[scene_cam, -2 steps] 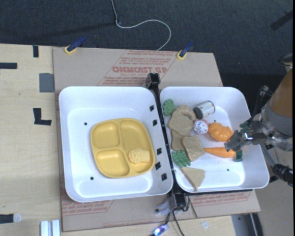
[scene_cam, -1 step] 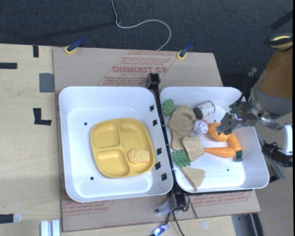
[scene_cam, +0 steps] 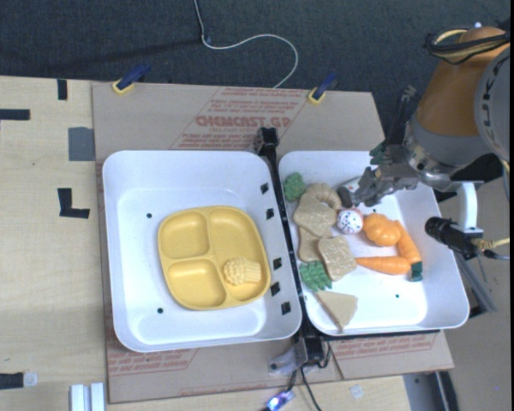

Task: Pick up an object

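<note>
at the bottom of the frame, in the lower part of the right bin (scene_cam: 445, 315), a tan wedge of toy bread (scene_cam: 338, 306) is seen near the bin's left wall, with a green leafy piece (scene_cam: 314, 274) just above it. a square tan slice (scene_cam: 336, 257) lies higher up, touching further tan bread-like pieces (scene_cam: 313, 217) stacked toward the bin's upper left. a long orange carrot (scene_cam: 384, 265) is laid almost level to the right of the square slice, and a second orange piece (scene_cam: 407, 247) runs at a slant beside it. above them an orange rounded toy (scene_cam: 382, 229) is set, with a small white speckled ball (scene_cam: 349, 222) touching its left side. a second green piece (scene_cam: 293, 185) sits at the bin's upper left corner.

in the left bin (scene_cam: 128, 229) a yellow divided tray (scene_cam: 210, 255) is placed, and a yellow corn cob (scene_cam: 242, 271) rests in its lower right compartment.

the gripper (scene_cam: 360, 191) is lowered into the upper part of the right bin, just above the speckled ball and the tan pieces; whether its fingers are spread or pressed together cannot be told, and nothing is seen pinched between them. the grey and orange arm (scene_cam: 463, 101) reaches in from the upper right.
</note>
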You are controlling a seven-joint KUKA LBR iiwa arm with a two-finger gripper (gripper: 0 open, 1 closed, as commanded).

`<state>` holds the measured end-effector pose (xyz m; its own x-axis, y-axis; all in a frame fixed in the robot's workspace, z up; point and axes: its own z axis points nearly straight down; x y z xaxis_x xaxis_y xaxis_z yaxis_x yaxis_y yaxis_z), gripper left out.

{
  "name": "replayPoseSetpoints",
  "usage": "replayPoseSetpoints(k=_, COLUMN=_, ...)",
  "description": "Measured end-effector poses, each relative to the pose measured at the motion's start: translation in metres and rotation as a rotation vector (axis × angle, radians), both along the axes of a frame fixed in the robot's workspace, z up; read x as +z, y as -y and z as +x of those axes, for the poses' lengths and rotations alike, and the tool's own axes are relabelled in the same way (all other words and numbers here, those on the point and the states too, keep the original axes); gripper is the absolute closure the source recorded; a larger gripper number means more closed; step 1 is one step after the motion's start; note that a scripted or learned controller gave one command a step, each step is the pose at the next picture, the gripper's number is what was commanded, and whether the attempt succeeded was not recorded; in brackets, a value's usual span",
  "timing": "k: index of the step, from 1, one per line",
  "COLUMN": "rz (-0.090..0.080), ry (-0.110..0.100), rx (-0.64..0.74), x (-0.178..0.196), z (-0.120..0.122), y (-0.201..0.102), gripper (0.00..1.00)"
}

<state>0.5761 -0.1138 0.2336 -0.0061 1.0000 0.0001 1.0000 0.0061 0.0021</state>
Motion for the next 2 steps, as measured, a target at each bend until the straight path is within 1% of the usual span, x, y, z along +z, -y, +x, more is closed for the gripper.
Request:
replayPoseSetpoints(k=1, rz=-0.001, ry=-0.002, rx=-0.002, x=-0.014, z=0.040, y=-0.025, gripper=1.00)
replayPoseSetpoints(k=2, rz=-0.001, ry=0.001, rx=-0.003, x=-0.002, z=0.084, y=-0.033, gripper=1.00)
